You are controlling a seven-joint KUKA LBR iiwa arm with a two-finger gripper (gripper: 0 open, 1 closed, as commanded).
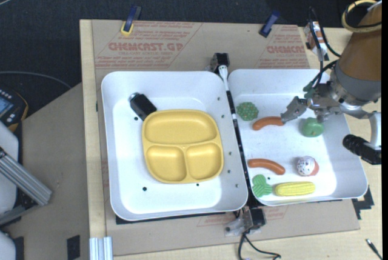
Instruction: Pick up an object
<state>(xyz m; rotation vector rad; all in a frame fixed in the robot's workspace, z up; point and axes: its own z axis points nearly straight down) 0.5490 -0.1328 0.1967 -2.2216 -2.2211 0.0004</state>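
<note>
Clearly the gripper point(301, 108) hangs low in the right bin point(357, 177), its fingers spread and holding nothing, one tip just beside the upper sausage point(267, 123) and the green ball point(313, 127) close under the wrist. Closing here could pinch air or nudge the sausage toward the broccoli point(247, 111). The arm's bulk hides the bin's far right corner, and the far fingertip is hard to make out.
</note>
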